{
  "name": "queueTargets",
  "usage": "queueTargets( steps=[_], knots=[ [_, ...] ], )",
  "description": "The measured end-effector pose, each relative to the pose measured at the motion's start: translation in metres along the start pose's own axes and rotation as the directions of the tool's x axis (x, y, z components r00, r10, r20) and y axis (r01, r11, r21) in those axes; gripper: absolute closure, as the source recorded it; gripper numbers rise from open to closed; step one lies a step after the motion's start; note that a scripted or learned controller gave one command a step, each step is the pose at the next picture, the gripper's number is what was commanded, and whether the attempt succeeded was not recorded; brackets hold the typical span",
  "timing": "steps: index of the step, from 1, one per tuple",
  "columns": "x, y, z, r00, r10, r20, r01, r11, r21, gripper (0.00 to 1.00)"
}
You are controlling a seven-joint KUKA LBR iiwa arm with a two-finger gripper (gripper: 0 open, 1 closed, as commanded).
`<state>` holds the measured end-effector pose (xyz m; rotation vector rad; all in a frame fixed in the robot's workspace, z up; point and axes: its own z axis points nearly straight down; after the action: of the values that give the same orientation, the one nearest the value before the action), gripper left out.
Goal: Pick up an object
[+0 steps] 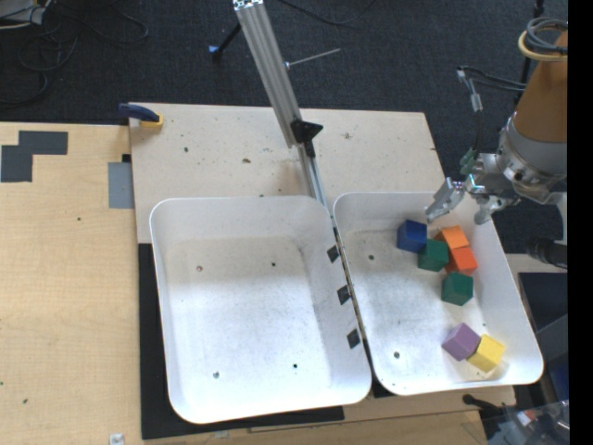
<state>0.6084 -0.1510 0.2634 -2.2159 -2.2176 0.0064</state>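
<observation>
We take the right-hand bin [519,304] as our landmark, since everything the task could want sits inside it. Along its far-right part lies a tight cluster: a blue cube [411,236] nearest the bin's far rim, a green cube [433,256] touching it, an orange cube [458,249] just beside both, and a second green cube [457,288] a little nearer the camera. Well apart from that cluster, toward the bin's near-right corner, a purple cube [460,341] and a yellow cube [488,352] rest against each other. The gripper [466,200] hangs over the bin's far rim, just beyond the blue and orange cubes, with its two fingers spread apart and nothing between them. We read that spread as readiness: the fingers are open because the arm has a cube to straddle, and it sits high and above the cluster because a descent is not yet made. In our judgement the orange or blue cube is the likeliest target, being closest beneath the gripper. The crowding matters, since a finger coming down between touching cubes could nudge a neighbour or jam. The purple and yellow pair pose the same trouble, and they lie close to the bin's sloping wall. The left-hand bin [185,225] shares the divider edge with our landmark.
</observation>
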Motion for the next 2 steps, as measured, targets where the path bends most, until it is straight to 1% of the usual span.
queueTargets(
  steps=[1, 2],
  knots=[
    [0.0, 0.001, -0.003, 1.0, -0.001, 0.001, 0.001, 1.0, -0.005, 0.0],
    [-0.001, 0.006, 0.06, 1.0, 0.0, 0.0, 0.0, 1.0, 0.001, 0.0]
  ],
)
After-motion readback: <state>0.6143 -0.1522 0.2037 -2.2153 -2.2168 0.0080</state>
